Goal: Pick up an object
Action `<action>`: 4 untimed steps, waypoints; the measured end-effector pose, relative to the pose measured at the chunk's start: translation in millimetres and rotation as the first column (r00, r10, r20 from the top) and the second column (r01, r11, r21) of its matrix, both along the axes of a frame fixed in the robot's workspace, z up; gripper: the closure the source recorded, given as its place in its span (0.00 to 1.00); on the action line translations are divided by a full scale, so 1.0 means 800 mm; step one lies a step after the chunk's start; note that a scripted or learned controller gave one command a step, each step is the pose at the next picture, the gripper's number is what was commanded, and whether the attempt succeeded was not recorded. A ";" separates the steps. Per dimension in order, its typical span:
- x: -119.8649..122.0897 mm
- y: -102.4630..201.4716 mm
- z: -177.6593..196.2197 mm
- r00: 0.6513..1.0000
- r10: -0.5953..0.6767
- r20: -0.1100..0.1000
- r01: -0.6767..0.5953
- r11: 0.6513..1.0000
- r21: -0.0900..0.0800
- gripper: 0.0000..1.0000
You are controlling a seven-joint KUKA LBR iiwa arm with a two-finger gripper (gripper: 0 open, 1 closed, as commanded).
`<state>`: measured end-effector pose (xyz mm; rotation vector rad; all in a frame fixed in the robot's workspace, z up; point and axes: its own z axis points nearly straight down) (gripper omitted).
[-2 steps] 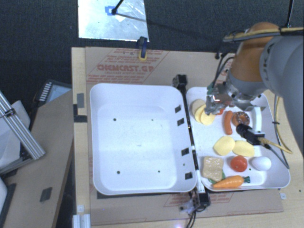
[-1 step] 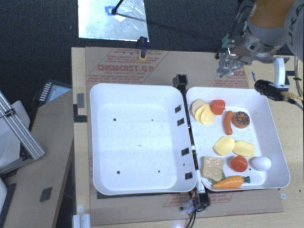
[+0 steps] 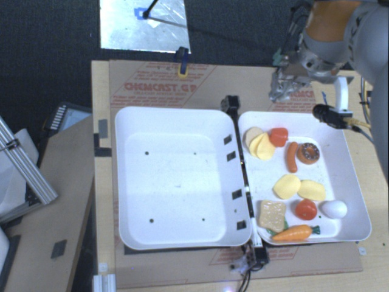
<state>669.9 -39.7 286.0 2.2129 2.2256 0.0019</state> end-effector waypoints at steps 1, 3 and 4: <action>-0.001 0.064 -0.015 1.000 0.003 -0.001 -0.003 1.000 0.003 1.00; -0.002 0.195 -0.024 1.000 0.003 -0.001 -0.003 1.000 0.004 1.00; 0.000 0.191 -0.010 1.000 0.004 0.003 -0.004 1.000 0.001 1.00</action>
